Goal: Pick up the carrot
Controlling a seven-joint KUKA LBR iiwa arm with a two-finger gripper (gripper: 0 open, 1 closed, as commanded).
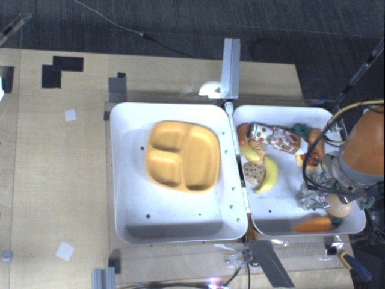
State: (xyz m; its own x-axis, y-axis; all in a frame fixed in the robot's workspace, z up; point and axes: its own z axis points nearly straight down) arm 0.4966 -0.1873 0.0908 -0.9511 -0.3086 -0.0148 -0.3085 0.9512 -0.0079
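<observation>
Two shallow white plastic bins side by side on wooden bench (54,179). Left bin (129,221): holds one yellow three-compartment plastic plate (183,156), roughly centred, slightly toward the far side.

Right bin (274,218): cluttered. Orange plastic carrot with green stub (316,224) lying flat near the front wall, toward the right corner, long axis roughly along that wall. Beige rounded egg-like item (338,209) just behind and right of carrot, close to touching. Yellow banana (269,174) left of centre, curved, with round chocolate-chip cookie (253,173) touching its left side. Second smaller yellow piece (251,153) just above cookie. Printed rectangular snack package (275,138) along the far side, tilted. Reddish-orange item (243,133) at package's left end, near the divider. Dark green piece (300,129) and another orange-red item (314,143) at package's right end.

Grey arm with orange band (363,149) in from the right, over right bin's right side. Metallic two-finger gripper (311,196) low over bin floor, behind carrot and left of egg-like item, apart from carrot. Finger opening: cannot tell, tips blurred into glare. Nothing visibly between them. Black cables looped beside the wrist.

Metal post (230,68) upright behind the divider.
</observation>
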